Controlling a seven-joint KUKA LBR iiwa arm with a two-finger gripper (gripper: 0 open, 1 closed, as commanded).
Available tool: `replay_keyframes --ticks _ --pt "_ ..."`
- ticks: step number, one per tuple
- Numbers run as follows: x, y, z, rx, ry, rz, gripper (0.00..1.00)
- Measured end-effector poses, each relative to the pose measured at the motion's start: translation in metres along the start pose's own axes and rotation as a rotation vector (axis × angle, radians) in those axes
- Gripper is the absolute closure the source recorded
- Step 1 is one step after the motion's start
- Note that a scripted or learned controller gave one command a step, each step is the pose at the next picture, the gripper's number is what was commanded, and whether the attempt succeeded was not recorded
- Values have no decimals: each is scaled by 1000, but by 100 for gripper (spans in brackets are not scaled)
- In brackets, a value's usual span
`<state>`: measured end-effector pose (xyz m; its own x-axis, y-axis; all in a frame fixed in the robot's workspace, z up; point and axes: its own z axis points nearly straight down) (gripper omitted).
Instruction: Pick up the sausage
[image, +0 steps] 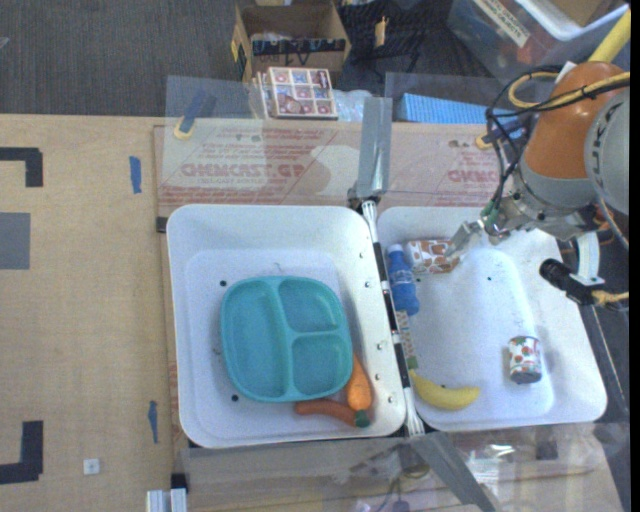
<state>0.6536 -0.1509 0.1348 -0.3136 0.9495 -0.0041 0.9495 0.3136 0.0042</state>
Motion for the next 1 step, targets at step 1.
replay_keyframes --ticks 1 --pt "45 -1 39 -9 -15 -229 0"
